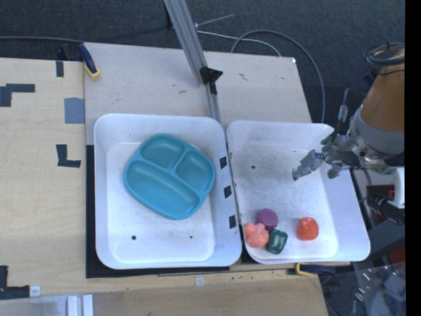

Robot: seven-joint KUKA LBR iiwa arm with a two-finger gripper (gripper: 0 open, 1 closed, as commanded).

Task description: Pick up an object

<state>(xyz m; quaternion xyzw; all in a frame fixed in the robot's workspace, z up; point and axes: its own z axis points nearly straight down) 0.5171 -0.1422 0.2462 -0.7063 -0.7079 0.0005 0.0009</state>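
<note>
Bench with two bins: your gripper (317,165) hovers over the right bin (263,140), its grip unreadable; four toys (266,229) sit along that bin's near edge.

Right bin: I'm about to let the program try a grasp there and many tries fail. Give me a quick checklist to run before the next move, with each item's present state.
1. Targets present in the right bin: ok; purple piece, orange-pink piece, green piece, red-orange piece.
2. A target stands apart: ok for the red-orange piece; not ok for the other three, which are clustered at the bin's near left corner.
3. Gripper over the right bin: ok, though far from the pieces.
4. Gripper free of any object: ok.
5. Fingers ready: cannot tell.
6. Blue divided plate out of the way: ok, in the left bin.
</note>
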